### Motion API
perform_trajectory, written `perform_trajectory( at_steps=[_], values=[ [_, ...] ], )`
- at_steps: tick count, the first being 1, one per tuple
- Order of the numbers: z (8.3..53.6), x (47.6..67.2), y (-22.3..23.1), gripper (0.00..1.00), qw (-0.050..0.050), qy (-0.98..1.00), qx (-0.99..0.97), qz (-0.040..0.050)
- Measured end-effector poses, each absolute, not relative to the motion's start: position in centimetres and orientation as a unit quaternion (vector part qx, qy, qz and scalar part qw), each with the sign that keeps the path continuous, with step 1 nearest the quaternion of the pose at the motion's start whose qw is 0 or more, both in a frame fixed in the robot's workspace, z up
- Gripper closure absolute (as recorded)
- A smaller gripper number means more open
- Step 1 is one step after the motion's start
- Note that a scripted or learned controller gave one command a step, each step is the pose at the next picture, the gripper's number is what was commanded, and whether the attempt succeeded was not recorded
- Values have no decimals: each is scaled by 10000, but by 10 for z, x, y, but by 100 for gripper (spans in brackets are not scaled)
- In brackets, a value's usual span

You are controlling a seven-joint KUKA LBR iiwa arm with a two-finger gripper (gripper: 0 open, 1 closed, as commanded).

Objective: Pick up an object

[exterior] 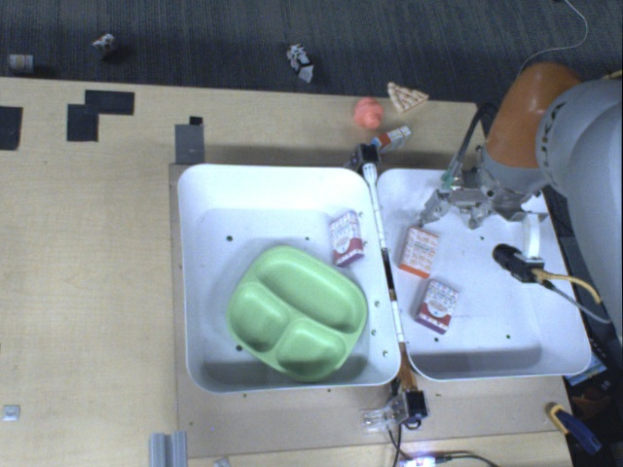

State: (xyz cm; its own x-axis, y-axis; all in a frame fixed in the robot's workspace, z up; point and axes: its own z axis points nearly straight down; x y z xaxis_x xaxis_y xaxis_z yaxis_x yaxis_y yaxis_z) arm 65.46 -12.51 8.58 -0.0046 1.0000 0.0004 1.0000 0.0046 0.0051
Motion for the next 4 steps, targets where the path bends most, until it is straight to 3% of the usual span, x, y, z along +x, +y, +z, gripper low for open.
perform_trajectory(
  at_steps=[1,2,3,4],
  values=[
    [149,670,-198,0,37,7079,7063,15],
    [86,638,-155,0,18,7090,7052,17],
    [149,635,-207,0,31,7079,7063,12],
    [86,608,-162,0,24,7087,7055,17]
  ],
)
